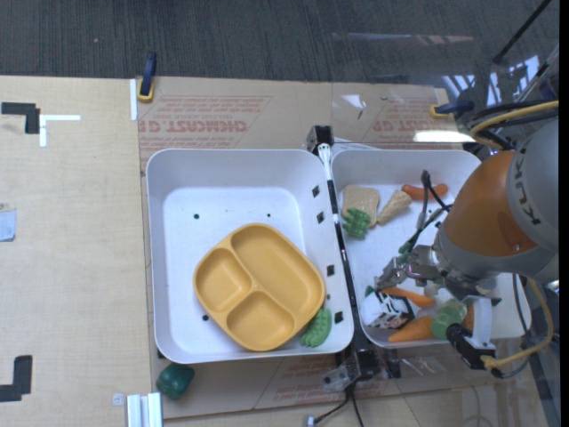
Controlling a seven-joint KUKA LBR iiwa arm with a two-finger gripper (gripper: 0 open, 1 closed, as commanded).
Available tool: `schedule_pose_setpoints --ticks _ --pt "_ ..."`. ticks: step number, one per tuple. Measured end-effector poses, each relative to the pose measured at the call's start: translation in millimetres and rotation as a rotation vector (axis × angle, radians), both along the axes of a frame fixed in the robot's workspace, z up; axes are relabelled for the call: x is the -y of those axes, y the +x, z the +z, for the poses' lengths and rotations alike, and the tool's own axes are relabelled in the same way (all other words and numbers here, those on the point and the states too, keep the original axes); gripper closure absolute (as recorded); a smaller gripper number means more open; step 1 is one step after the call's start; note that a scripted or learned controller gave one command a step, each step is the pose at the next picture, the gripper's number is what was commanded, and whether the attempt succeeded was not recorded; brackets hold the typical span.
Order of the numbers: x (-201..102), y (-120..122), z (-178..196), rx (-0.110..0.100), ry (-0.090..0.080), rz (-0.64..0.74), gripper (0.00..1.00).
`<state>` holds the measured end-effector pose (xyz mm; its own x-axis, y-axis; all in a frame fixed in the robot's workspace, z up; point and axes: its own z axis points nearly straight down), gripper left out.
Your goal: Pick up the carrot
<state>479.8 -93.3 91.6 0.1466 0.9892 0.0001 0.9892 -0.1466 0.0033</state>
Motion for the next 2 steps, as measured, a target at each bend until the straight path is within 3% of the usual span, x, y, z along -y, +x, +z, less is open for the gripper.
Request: schedule_pose_setpoints --ticks 1,2 --pt "1.2 1.8 8.5 0.002 -0.001 -0.004 1.00" --pt "1.1 1.7 8.4 0.001 -0.001 -0.005 0.00"
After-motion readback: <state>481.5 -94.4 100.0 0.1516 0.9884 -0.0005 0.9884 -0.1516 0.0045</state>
